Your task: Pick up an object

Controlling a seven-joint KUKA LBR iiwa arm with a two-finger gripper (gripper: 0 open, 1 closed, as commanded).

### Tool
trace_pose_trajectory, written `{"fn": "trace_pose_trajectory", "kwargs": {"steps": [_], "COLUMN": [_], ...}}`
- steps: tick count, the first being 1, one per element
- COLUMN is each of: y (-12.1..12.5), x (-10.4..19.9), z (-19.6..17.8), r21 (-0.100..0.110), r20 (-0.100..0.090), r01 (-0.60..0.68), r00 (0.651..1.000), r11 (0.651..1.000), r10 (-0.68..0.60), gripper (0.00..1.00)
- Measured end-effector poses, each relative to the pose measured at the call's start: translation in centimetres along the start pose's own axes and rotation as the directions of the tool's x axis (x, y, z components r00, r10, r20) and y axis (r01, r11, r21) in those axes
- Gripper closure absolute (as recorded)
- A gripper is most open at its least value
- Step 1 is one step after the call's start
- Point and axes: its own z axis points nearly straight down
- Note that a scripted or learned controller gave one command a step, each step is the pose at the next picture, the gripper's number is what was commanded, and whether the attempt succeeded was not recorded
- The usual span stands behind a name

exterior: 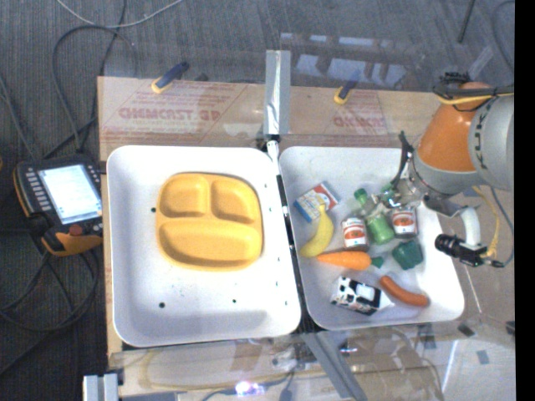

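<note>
The right bin (443,307) holds several small things: a banana (319,233), a carrot (344,260), a red sausage (405,291), a blue and white carton (316,198), two red-labelled cans (354,233) (404,222), a green bottle (377,221), a green block (408,255) and a black and white toy (358,295). My gripper (399,192) reaches in from the right and hangs low over the far right part of this bin, right above the green bottle and the right can. The grey wrist and its orange band (445,140) hide the bin's far right corner.
In the left bin (134,307) lies a yellow divided tray (211,220). A black attachment (460,247) sticks out beside the arm over the right bin's right rim. A hand-held pendant (60,195) lies left of the bench.
</note>
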Motion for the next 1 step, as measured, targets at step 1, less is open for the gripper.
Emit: {"fn": "trace_pose_trajectory", "kwargs": {"steps": [1], "y": [1.71], "x": [7.09], "z": [-11.44], "r21": [0.015], "r20": [0.000], "r01": [0.083], "r00": [0.997], "r11": [0.996], "r10": [-0.083], "gripper": [1.00]}}
